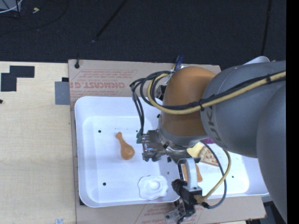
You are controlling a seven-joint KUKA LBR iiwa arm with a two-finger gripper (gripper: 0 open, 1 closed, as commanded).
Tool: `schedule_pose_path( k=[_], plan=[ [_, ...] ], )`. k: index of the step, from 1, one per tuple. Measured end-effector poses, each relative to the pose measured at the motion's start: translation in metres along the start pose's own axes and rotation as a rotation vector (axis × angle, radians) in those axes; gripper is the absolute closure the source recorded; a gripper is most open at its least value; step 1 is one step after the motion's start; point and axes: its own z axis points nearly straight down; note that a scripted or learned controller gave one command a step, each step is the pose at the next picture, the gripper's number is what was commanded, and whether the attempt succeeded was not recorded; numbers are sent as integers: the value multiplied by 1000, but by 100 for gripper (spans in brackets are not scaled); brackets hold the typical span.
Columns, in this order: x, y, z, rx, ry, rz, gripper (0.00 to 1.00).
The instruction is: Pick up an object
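Where the pale wooden bench (32,148) gives way to a printed cardboard sheet (103,80), a white bin (86,125) holds one brown drumstick (125,147). Its long axis runs slantwise, with the thin end toward the upper left and the thick end toward the lower right. One white egg (152,186) lies below and right of the drumstick, apart from it. The gripper (152,152) hangs just right of the drumstick; I cannot tell whether it is spread or closed. One pizza slice (210,158) lies further right, partly under the arm (243,106). Dark floor (140,22) with cables lies beyond.
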Motion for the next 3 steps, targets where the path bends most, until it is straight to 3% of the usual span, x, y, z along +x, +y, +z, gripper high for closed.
schedule_pose_path(
  k=[1,2,3],
  plan=[
    [-13,-2,-22,-9,1,5,100],
    [74,11,-11,-9,0,-2,100],
    [68,-2,-57,-11,1,3,100]
  ],
)
